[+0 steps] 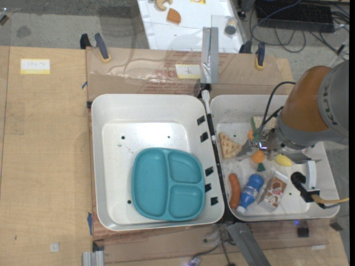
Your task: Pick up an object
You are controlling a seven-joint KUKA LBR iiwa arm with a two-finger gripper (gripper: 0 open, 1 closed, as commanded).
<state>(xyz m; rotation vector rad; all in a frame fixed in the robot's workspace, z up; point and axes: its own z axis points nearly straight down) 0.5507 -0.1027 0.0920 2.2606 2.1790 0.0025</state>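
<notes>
- Over the right bin (327, 173), the gripper (259, 146) is seen low among the items; whether it is apart or together cannot be told.
- At its 6 o'clock, an orange ball (258, 157) lies just beside it.
- At 9 o'clock, a toast wedge (228, 145) rests.
- At 7 o'clock, a blue bottle (250, 192) and a sausage (234, 190) lie.
- 1 teal tray (167, 184) is held in the left bin (105, 148).

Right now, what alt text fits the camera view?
A grey and orange arm reaches into the right bin above a pizza slice, blue bottle, sausage and carton. The left bin holds a teal divided plate.
</notes>
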